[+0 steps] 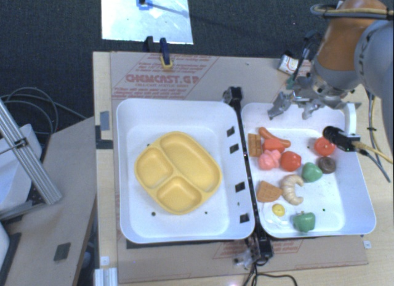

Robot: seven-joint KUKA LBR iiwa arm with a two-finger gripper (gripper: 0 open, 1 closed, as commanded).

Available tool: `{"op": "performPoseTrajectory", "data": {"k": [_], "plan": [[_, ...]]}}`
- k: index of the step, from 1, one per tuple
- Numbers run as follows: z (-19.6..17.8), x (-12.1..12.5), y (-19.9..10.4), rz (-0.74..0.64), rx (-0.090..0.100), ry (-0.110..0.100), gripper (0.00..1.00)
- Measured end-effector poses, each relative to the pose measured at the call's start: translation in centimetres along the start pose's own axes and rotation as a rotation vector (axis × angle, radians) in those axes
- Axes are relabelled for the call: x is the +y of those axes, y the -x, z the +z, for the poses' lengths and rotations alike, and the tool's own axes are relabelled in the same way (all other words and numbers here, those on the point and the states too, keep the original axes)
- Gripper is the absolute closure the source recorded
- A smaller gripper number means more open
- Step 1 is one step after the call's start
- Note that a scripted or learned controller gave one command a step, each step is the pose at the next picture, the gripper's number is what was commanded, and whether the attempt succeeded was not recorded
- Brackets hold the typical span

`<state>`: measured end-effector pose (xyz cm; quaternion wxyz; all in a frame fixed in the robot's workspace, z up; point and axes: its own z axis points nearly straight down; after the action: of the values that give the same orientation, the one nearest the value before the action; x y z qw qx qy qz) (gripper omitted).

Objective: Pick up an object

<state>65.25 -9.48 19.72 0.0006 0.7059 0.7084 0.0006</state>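
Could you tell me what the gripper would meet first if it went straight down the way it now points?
Probably bare bin floor. The gripper hangs open over the far edge of the right bin, above the carrot. The carrot looks nearest, yet depth is unclear from this slant.

Red print on the brown board [165,76] under the two bins: "CHEMCAST" in large letters, followed by what looks like "GP". Smaller red lines above and beside it, too fine to read. Nothing else legible.
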Motion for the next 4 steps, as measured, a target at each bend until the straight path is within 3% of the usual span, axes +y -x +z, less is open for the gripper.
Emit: {"op": "performPoseTrajectory", "data": {"k": [1, 2, 3, 4], "plan": [[5.7, -2.7, 6.1, 0.006, -0.002, -0.004, 0.00], [4.0, -3.6, 5.3, 0.002, 0.000, -0.001, 0.00], [5.9, -5.8, 4.9, 0.003, 0.000, -0.003, 0.00], [11.6, -6.0, 5.0, 0.003, 0.000, -0.005, 0.00]]}}
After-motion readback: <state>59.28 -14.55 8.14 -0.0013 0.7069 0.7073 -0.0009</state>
